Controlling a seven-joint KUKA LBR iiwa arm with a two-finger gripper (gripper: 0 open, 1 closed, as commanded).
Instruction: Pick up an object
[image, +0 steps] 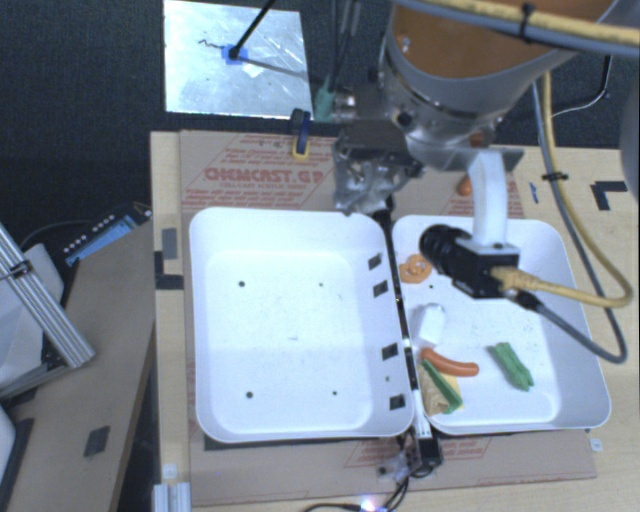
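Right bin (560, 250), toys (450, 365) well below pincer (365, 195)

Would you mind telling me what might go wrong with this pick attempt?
1. The orange carrot-like piece and the yellow-green piece lie touching near the right white bin's left wall, so a grasp may catch both or hit the wall.
2. The small white block could slide away.
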